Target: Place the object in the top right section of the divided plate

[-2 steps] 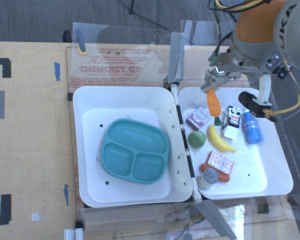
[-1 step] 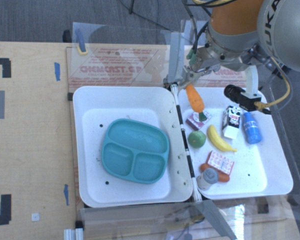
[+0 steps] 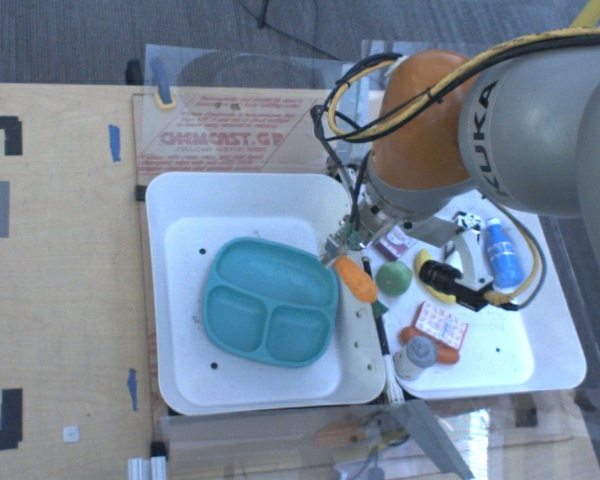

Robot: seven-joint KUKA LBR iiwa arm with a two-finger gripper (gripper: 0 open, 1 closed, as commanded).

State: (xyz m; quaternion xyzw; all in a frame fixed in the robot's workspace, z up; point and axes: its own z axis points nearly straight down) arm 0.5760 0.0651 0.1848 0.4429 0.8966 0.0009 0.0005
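Claw (image 3: 342,245) state unclear, just above orange carrot (image 3: 356,278), long axis slanting upper-left to lower-right, beside divided plate (image 3: 270,303)

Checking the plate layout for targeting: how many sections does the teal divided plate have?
3. On the divided plate in the left bin: one long section along the top, two smaller ones along the bottom, left and right. All three show fully.

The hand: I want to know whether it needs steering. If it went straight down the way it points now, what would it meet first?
Probably the carrot just under the hand, at the bin wall beside the plate; depth is unclear.
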